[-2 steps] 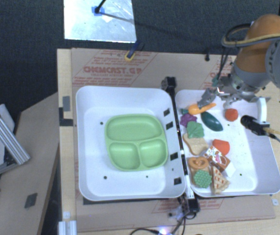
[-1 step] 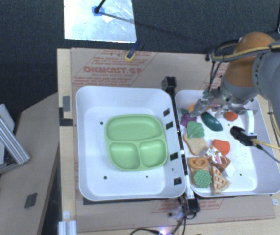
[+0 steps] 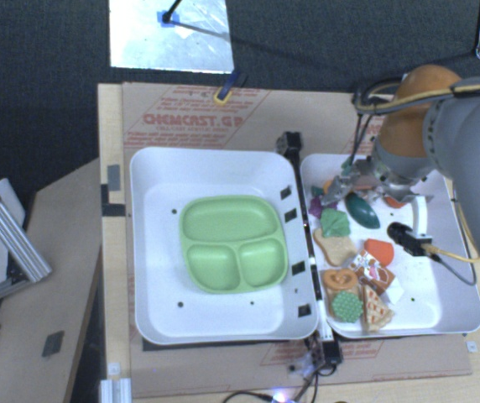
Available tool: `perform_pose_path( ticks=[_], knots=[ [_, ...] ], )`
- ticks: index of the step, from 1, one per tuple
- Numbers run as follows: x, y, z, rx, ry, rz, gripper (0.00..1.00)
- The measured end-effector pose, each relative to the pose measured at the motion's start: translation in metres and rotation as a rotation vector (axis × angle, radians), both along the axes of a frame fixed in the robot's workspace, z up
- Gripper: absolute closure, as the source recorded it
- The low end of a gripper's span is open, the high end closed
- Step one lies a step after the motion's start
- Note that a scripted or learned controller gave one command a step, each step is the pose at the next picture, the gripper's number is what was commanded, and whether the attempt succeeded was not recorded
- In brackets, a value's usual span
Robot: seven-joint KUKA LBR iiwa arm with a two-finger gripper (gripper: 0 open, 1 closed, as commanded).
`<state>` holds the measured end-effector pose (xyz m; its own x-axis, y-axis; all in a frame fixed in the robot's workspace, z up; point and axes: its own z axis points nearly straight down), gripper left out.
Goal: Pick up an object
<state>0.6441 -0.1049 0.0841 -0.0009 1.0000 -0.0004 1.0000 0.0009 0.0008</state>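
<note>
**Arm low over the right bin's far corner**

Your arm runs out of view at the right and hides much of the right bin's far side. Two shallow white bins sit side by side; the left bin holds one smooth green three-part tray. The gripper hangs above the toy food, a small jumbled pile on the right bin's left side; whether it grips anything, you cannot tell.

**Arm low over the right bin**

The grey arm enters from the right, its orange band above the wrist. The gripper hangs over the far left part of the right bin.
</note>
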Motion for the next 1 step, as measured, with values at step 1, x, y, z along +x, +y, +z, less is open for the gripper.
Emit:
perform_pose_path(
  ticks=[1],
  knots=[
    [0.0018,-0.0003,0.0131,-0.001,-0.006,0.0,1.0]
  ],
)
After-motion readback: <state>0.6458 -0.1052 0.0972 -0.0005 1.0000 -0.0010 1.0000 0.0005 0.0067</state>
